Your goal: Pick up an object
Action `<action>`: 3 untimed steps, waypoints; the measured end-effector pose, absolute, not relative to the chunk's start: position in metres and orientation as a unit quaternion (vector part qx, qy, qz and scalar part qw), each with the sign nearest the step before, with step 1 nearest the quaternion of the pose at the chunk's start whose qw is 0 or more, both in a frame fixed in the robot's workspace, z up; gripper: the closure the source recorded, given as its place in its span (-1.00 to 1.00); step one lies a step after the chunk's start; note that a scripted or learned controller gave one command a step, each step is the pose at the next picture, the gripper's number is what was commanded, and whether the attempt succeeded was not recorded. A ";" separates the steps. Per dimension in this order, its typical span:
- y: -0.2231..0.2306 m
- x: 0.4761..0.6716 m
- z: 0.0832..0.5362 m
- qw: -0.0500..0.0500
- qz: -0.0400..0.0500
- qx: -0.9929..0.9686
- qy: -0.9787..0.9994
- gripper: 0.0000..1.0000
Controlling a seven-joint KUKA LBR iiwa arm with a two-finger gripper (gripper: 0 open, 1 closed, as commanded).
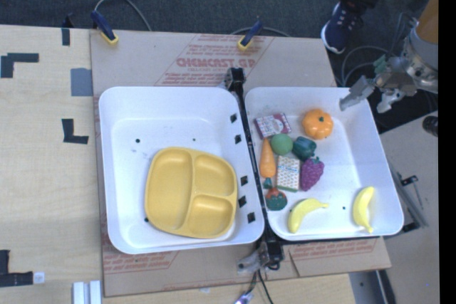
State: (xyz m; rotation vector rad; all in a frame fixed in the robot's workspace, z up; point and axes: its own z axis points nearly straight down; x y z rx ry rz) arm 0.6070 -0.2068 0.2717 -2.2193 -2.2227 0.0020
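The right bin (382, 156) holds several toy foods. There is an orange fruit (318, 124), a pink packet (272, 124), a green ball (281, 144), a teal pepper (305, 147), a carrot (267, 159), purple grapes (311, 173), a patterned box (288, 172) and two bananas (307, 213) (364, 207). My gripper (370, 98) hangs over the bin's far right corner, up and to the right of the orange fruit. Its two fingers stand apart, open, with nothing between them.
A yellow divided plate (191, 192) lies in the left bin (114, 117). A small green and red item (276, 200) sits by the divider between the bins. Clamps (105, 28) and cables run along the cardboard at the back. A person's shoe (340, 23) is at the upper right.
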 end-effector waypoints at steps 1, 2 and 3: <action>-0.179 0.645 0.181 0.002 0.001 -0.706 -0.708 -1.00; -0.188 0.656 0.087 -0.002 0.000 -0.706 -0.708 -1.00; -0.188 0.656 0.096 -0.003 0.000 -0.706 -0.709 1.00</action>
